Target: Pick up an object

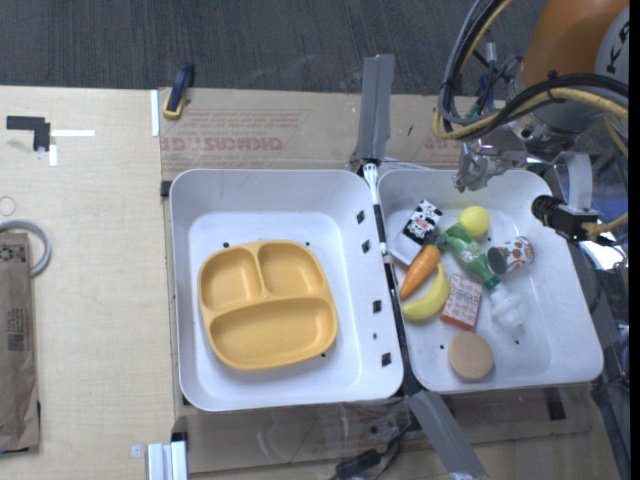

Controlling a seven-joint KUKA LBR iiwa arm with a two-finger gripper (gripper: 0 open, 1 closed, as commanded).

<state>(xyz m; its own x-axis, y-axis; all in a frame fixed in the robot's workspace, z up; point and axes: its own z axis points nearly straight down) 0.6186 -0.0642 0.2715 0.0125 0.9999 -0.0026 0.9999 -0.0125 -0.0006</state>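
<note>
One claw [478, 171] is hanging over the right bin's [560, 368] far edge; whether it is gaping or closed, I cannot tell. Toys are lying below it, the yellow lemon [474, 219] sitting nearest, just beneath.

The table [80, 268] holds two white bins [190, 298] side by side, a brown paper bag [15, 338] at its left edge.
</note>
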